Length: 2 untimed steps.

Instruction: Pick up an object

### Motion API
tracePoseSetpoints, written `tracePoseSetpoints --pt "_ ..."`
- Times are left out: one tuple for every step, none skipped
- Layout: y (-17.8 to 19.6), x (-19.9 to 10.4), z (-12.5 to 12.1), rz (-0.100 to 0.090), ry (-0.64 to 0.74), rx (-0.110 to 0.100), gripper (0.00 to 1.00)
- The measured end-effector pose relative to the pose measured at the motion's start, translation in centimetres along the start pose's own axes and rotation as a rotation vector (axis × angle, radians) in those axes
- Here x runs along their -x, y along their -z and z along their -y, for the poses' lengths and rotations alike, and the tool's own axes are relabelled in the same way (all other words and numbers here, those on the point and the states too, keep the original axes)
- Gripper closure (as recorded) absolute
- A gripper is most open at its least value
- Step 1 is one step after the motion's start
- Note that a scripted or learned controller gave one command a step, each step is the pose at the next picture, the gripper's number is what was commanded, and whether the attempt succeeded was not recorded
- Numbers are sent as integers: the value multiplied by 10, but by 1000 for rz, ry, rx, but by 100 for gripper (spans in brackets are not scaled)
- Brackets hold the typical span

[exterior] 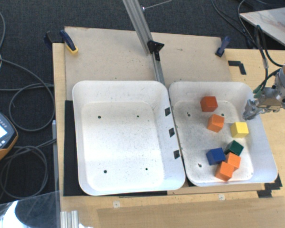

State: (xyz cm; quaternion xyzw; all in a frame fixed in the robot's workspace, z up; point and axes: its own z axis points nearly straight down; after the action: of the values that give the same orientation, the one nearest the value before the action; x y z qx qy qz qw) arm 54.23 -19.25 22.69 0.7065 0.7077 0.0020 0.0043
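The claw (252,109) sits at the right rim of the right bin (190,91), just above the yellow cube (240,129), with nothing between its fingers; whether they're apart or together I can't tell from this angle (too small, partly lost against the rim). All candidates are in the right bin: a red-orange cube (209,103) toward the far side, an orange cube (215,123) just below it, and the yellow one near the right wall. A cluster sits in the near right corner, made up of the blue cube (215,156), green cube (235,147) and two orange cubes (228,166) touching or nearly so. The left bin (85,91) is not in play. My pick is the yellow cube, since it's closest to the claw and stands apart from its neighbours. Risk is the bin wall beside it, so line the fingers up along the wall rather than across it, centre over the cube and come straight down. Avoid the corner cluster, where the fingers would likely land on a neighbour. The red-orange cube is the fallback, with clear room all round.
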Motion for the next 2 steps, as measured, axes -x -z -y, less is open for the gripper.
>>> tracePoseSetpoints --pt "54 1 -2 -1 0 -1 100" --pt "56 -44 7 -6 3 -10 100"
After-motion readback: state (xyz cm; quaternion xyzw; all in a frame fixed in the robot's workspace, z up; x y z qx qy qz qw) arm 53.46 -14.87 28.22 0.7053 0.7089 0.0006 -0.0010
